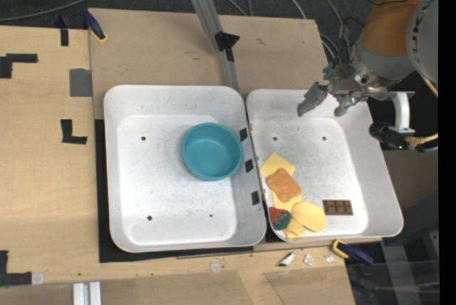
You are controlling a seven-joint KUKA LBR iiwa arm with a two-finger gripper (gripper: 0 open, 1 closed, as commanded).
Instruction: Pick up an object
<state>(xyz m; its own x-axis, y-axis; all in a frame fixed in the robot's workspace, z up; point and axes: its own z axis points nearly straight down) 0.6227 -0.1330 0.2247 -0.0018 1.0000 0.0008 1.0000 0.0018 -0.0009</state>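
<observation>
Gripper (329,101) hangs over right bin (370,175) far edge, fingers spread wide, holding nothing. Pickable stuff is well apart from it: food pile (288,197) in the near-left corner, brown bar (338,207) beside, blue bowl (211,151) in left bin (135,175). Risk: pile is crowded against the wall, so a descent may clip the rim or nudge the flat pieces without pinching any.

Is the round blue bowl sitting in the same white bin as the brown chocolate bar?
No, the round blue bowl sits in the left white bin, while the brown chocolate bar lies in the right white bin.

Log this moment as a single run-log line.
claw: open, holding nothing, above right bin's far edge | blue bowl: left bin | brown chocolate piece: right bin, untouched
</observation>
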